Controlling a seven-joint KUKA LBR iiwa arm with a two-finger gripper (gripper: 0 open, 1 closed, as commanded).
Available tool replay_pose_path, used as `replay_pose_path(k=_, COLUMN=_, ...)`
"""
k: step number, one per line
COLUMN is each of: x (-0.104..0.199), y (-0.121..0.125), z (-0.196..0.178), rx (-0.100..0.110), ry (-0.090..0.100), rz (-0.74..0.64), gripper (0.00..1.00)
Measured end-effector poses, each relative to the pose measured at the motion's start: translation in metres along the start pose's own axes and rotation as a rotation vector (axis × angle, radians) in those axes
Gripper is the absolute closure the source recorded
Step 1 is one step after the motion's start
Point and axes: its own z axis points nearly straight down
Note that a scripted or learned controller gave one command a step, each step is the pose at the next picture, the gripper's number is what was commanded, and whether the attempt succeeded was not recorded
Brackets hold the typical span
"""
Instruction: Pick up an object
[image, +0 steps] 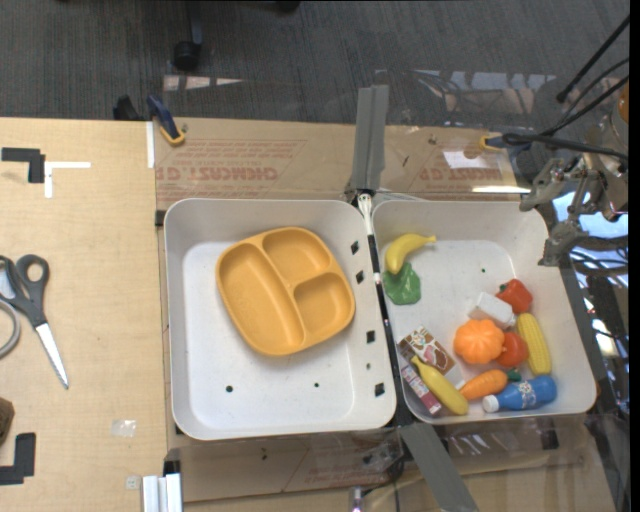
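Observation:
The right bin (455, 232) holds the toy food. A yellow banana (405, 249) lies over a green piece (403, 287) at the bin's left. Lower right is a cluster: an orange (478, 340), a corn cob (533, 342), a red piece (515, 294), a white block (493, 308), a carrot (483, 383), a blue bottle (526, 393), a brown snack box (425, 351) and a second yellow banana (441, 386). My gripper (563, 205) hangs among cables over the bin's far right corner, well away from every object, with nothing visibly held.
An orange-yellow divided plate (286, 290) lies in the left bin (190, 330). Scissors (38, 310) rest on the wooden bench to the left. A grey bar (369, 140) runs back from the seam between the bins. Cables crowd the right edge.

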Motion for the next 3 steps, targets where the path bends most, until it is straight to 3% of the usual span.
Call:
replay_pose_path(k=1, x=0.051, y=0.011, z=0.189, rx=0.001, ry=-0.001, rz=0.227, gripper=0.0)
replay_pose_path(k=2, x=0.049, y=0.012, z=0.179, rx=0.002, ry=-0.006, rz=0.222, gripper=1.0)
replay_pose_path(k=3, x=0.023, y=0.091, z=0.189, rx=0.0, ry=-0.001, rz=0.355, gripper=1.0)
